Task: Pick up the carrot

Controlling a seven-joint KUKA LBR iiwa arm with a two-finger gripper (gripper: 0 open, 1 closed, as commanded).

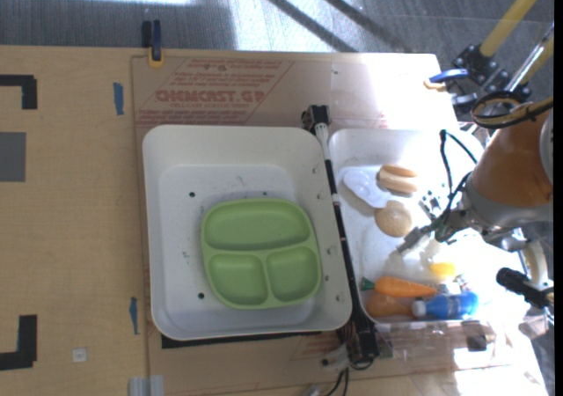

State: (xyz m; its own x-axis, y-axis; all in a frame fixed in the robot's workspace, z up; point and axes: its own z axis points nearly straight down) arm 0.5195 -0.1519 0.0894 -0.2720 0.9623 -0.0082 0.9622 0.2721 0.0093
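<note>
Two white bins sit side by side on the worktop (79,209); left bin (167,209) holds a green tray (260,253) with three compartments, right bin (352,143) holds the clutter. Carrot (406,287) lies flat near the right bin's front edge, long axis roughly left-right, just above an orange item (387,304) and touching or nearly touching a blue bottle (449,304). Yellow piece (442,270) just behind it. Bun (398,179) and a round tan item (393,218) further back, well clear.

Step in hand, as I read it: approach, no grasp yet. End effector (420,240) hangs above and slightly behind the carrot, apart from it, nothing seen between its fingers. Opening width: cannot tell, too blurred and washed out by glare.

Arm enters from the right, orange band (519,165) over the bin's right side, wrist angled down and leftward toward the bin centre.

Next move likely calls for shifting toward the front edge, lowering over the carrot's middle, fingers straddling its short axis. Risk: neighbours crowd it, so bottle or orange item may get nudged or caught instead.
</note>
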